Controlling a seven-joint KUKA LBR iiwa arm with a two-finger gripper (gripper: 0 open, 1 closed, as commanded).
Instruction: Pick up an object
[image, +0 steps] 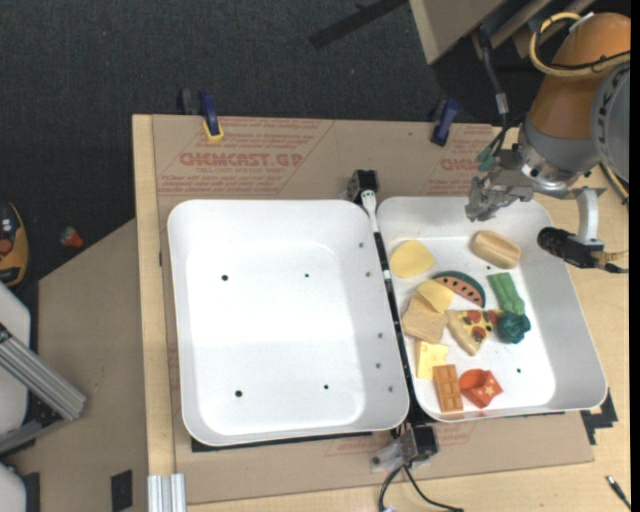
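Brown bench (300, 150) bears two white bins (270, 320), seemingly clamped.

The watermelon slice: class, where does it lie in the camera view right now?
The watermelon slice lies in the right bin, near its middle, just below the round yellow piece and left of the green piece.

Position: one fixed camera, mounted above the bench (300, 140)
Facing: downward at a slant, bench's far edge toward 12 o'clock
Framing: left bin (200, 300) fills the centre, right bin (575, 340) sits toward 3 o'clock
Nearness: far enough back to take in both bins whole, plus dark floor toward 12 and 9 o'clock
Arm entry: arm (580, 70) reaches in from 2 o'clock
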